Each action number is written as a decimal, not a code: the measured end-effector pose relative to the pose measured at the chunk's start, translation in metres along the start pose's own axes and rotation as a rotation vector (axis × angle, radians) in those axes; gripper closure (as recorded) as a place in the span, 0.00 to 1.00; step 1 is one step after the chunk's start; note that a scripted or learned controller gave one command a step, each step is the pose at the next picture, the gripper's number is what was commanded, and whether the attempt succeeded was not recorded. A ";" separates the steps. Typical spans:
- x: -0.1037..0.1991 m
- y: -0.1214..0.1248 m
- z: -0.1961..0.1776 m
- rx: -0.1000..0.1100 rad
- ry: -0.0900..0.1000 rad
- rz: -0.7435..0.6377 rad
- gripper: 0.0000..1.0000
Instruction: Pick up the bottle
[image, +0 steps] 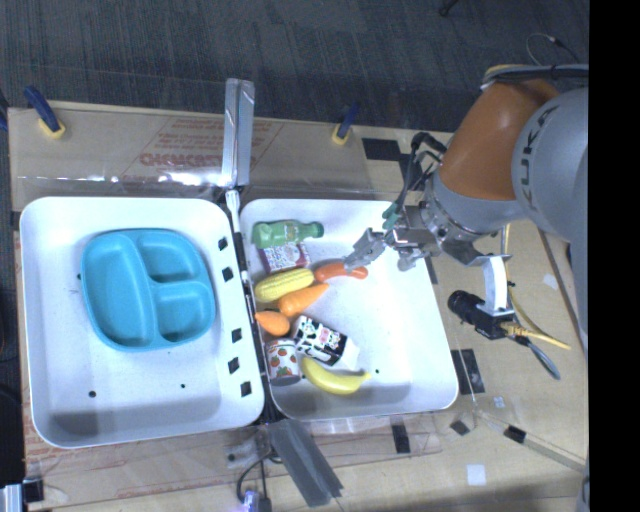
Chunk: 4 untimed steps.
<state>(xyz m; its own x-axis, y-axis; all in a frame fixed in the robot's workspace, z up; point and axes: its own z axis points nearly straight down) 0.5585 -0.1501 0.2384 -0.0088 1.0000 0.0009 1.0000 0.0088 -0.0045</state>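
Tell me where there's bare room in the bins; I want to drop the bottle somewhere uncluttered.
Right bin: the floor between the banana and the right wall is bare. Its left side is crowded: bottle, carrots, carton. Left bin: free strip below the blue tray.

Both white bins (60, 400) look like smooth, slightly glossy plastic, as does the blue divided tray (150, 285). The green bottle (283, 234) seems to be clear-tinted plastic with a paper-like label. The banana (335, 378) and carrot (335, 270) have a waxy, moulded-plastic sheen. The bench (130, 140) is covered with matt brown cardboard. The claw (362, 252) looks like dull grey metal.
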 end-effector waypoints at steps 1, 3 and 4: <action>0.014 0.068 0.131 -0.007 -0.001 0.155 0.00; 0.037 0.096 0.138 0.012 -0.009 0.248 0.00; 0.038 0.097 0.139 0.012 -0.008 0.247 0.00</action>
<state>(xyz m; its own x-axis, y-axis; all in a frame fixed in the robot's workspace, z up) 0.6541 -0.1108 0.0995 0.2361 0.9717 -0.0097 0.9716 -0.2362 -0.0155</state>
